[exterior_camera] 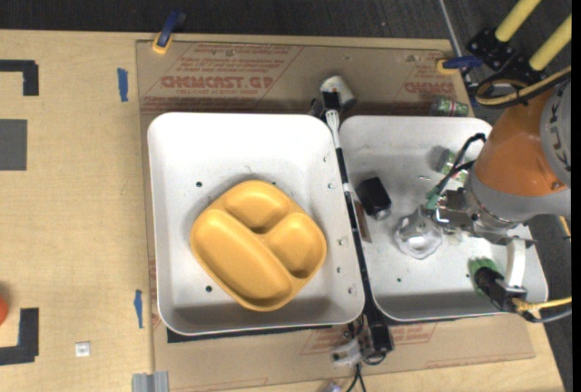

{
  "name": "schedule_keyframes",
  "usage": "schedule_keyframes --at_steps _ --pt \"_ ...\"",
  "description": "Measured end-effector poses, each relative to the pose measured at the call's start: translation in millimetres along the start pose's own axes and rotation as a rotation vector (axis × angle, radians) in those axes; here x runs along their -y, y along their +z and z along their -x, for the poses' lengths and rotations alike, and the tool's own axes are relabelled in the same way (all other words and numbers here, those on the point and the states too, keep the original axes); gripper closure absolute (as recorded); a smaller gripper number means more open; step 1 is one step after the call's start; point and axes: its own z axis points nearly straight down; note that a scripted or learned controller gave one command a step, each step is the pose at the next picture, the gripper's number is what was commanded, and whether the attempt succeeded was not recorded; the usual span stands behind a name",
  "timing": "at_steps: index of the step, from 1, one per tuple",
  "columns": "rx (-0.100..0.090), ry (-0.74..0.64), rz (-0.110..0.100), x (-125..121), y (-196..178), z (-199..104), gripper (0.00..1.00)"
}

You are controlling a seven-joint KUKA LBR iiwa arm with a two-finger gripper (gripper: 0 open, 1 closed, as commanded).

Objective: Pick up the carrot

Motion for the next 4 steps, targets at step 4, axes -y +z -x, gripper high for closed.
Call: schedule_keyframes --at_steps 4 --pt "0.000 0.920 0.001 40 -85 -92 1.00"
